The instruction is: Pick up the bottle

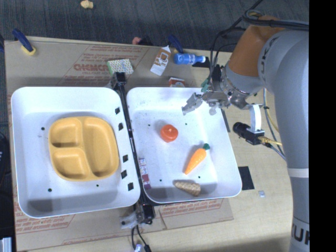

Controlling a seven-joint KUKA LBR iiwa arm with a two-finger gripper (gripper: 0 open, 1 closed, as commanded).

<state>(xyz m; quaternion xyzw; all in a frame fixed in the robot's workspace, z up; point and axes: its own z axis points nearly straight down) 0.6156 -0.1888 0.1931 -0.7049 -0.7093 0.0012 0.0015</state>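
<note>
Though lying flat, bottle (189,59) looks blue.

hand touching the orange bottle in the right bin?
Apart. The camera view shows the hand near the right bin's top edge, with bare white floor between it and the orange bottle.

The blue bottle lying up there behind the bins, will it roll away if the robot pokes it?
Probably, yes. The blue bottle lies on its side on the cardboard, beyond the right bin, so a sideways nudge would likely make it roll. It looks small and plastic, so it's probably light and stiff. Its smooth round body might slip from the gripper.
</note>
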